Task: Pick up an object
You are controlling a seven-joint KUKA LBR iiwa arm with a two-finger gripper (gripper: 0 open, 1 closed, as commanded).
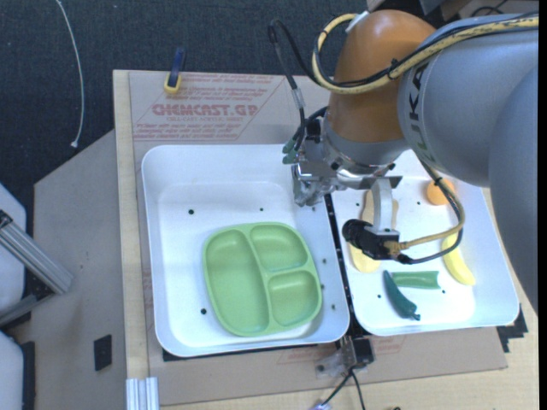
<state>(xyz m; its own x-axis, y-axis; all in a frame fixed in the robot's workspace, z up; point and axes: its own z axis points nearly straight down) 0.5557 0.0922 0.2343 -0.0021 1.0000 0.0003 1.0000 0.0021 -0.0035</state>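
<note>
Gripper (308, 186) low over where two bins meet, near back; how far open, whether holding anything: cannot tell. Green divided plate (256, 280) flat in left bin (171, 229). Right bin (466, 307) has banana (459, 266), orange object (437, 194), green piece (414, 279), teal piece (400, 301), all apart from gripper

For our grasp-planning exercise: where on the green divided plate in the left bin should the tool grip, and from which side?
Probably the far rim of the green divided plate, from straight above. It lies flat and looks too wide to span; that rim is thin, with bare floor of the left bin beyond it.
</note>
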